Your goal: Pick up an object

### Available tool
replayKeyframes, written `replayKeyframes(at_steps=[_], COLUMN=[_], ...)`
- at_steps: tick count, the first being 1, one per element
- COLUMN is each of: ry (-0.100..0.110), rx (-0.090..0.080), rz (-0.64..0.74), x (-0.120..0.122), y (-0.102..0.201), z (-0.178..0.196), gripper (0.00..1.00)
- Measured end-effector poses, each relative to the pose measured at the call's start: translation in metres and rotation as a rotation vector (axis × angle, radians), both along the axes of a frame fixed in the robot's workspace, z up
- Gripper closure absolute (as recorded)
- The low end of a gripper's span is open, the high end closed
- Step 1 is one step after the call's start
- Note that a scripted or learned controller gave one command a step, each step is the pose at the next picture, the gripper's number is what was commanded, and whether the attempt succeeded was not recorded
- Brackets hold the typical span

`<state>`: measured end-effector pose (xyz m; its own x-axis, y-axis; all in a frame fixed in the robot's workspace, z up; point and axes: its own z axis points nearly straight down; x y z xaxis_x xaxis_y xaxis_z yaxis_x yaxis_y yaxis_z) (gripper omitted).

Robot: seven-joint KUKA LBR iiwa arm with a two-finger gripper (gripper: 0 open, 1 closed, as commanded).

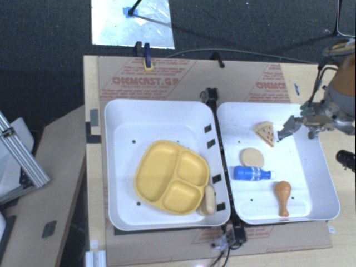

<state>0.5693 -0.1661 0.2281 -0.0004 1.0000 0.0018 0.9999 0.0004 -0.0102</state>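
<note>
End effector [290, 128] at right bin's [322, 174] 2 o'clock, beside pizza slice [266, 132]; grip state unclear.

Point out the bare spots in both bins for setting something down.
Left bin: free strip behind the yellow tray and along its left wall. Right bin: bare floor right of the drumstick; crowded around the cracker, cookie and bottle.

I see the arm [340, 88] cut off by the right edge. I can't make out the gripper [289, 128] fingers; they are too small and dark.
</note>
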Motion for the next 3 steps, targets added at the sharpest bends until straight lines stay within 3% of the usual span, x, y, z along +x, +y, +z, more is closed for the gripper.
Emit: replayKeyframes(at_steps=[1,3], ry=[-0.012,-0.008], rx=[-0.002,-0.001], rz=[0.003,0.001], x=[0.003,-0.004], y=[0.0,-0.006], z=[0.007,-0.104], gripper=[0.0,0.0])
